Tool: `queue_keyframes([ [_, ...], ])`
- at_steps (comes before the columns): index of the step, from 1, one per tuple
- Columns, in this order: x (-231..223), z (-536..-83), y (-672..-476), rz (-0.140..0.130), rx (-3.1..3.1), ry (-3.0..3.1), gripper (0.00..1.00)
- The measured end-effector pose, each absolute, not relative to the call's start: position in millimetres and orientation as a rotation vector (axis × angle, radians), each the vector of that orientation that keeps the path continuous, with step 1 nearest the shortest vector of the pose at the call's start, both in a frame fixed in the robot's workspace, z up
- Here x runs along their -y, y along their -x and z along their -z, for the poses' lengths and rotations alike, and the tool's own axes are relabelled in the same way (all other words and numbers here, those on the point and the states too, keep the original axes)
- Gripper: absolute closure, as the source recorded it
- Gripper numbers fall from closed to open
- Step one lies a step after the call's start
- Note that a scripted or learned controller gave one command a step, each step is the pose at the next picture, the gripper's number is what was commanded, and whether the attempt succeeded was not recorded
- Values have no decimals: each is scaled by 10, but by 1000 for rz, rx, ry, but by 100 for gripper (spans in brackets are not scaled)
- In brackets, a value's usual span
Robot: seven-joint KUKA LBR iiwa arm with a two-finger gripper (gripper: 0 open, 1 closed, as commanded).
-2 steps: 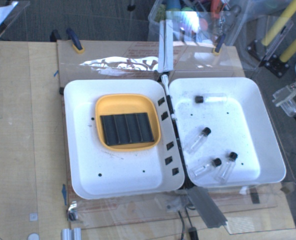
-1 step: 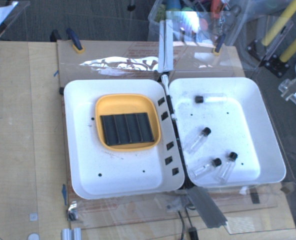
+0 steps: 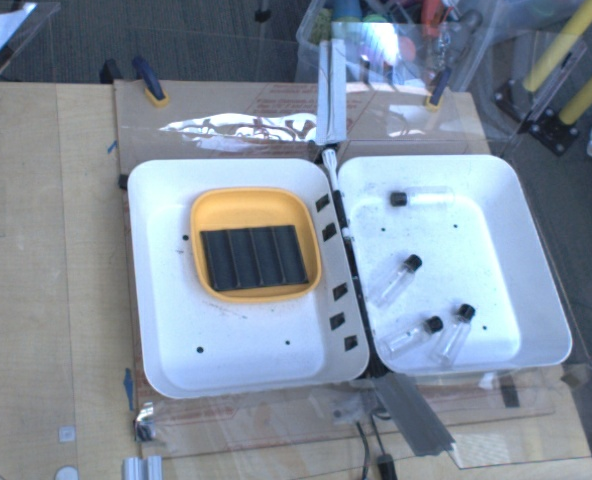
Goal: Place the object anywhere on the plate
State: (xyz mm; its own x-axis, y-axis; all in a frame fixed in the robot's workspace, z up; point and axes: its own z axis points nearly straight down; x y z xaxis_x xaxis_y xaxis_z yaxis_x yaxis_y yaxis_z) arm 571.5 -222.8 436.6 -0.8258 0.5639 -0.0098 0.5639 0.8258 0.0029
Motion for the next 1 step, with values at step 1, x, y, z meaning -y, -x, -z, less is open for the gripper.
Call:
queue_keyframes([
  [1,2226,-4364,-5791,1,-3095,-472,100],
])
